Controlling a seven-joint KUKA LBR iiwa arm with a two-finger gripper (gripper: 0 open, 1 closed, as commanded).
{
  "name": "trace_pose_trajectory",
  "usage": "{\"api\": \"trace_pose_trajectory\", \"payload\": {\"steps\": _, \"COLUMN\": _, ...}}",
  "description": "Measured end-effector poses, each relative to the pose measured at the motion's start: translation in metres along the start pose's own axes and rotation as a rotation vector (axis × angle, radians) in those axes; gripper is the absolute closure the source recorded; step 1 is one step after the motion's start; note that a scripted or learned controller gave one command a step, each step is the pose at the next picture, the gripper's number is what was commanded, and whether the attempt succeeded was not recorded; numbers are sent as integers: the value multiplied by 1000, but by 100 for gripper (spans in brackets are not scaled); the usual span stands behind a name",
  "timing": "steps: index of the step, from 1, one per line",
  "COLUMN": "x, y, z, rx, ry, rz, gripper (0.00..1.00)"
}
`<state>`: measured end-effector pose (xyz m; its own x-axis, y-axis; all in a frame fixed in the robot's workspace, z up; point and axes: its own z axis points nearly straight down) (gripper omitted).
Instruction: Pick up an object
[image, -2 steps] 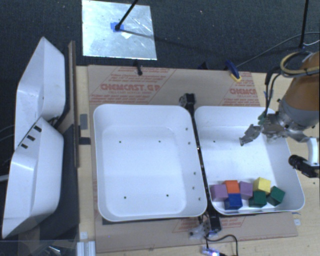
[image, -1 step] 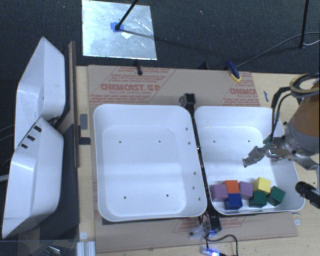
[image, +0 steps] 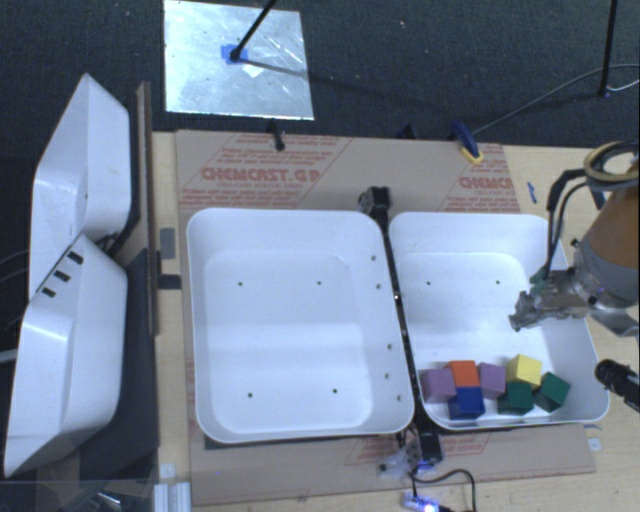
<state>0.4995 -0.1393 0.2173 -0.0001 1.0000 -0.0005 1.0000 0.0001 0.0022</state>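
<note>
camera view: small coloured blocks (image: 492, 386) clustered in right bin (image: 470, 250); gripper (image: 527, 312) state unclear.

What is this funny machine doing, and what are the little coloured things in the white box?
You are looking down from a camera fixed above a bench. The grey robot arm with an orange band reaches in from the right. At its tip is a gripper, a two-finger pincher, hovering over the right shallow white bin. Small coloured blocks sit along that bin's near edge: purple, orange, blue, yellow and green, like the yellow block. The left shallow white bin sits beside it. The arm's job is picking up one block.
</note>
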Motion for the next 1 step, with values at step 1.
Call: {"api": "trace_pose_trajectory", "payload": {"steps": 1, "x": -10, "y": 55, "z": 4, "rx": 1, "ry": 0, "rz": -1, "gripper": 100}}
